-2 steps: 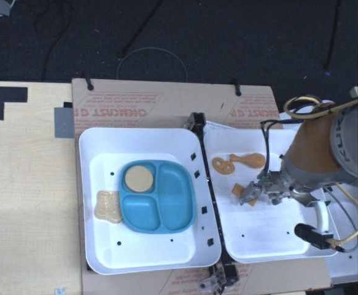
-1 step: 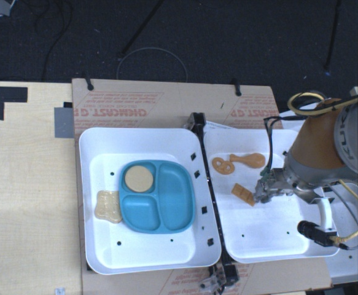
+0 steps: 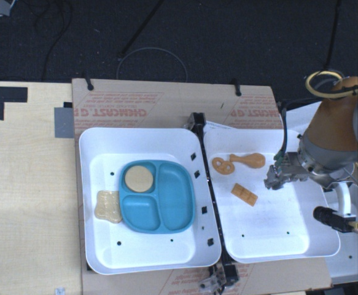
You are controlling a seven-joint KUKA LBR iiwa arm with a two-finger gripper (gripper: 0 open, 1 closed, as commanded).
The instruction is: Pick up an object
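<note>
Since the hand (image 3: pixel 276 178), whose grip I cannot tell, hovers near the small orange block (image 3: pixel 244 195) in the right bin (image 3: pixel 289 241), it should centre over it before descending.

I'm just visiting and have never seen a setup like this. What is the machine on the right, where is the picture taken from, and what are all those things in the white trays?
The picture comes from one camera fixed above the bench, looking down at a slant. The grey and orange shape on the right is a robot arm. At its tip sits a gripper, a two-finger claw for picking things up. It is over the right bin, and nothing can be seen between its fingers.

In the right bin lie a pretzel, a brown spoon-like piece and a small orange block. In the left bin sits a blue divided plate with a round cracker in one compartment, and a pale piece lies against the plate's left edge. The arm's job is simply to pick up one object.
</note>
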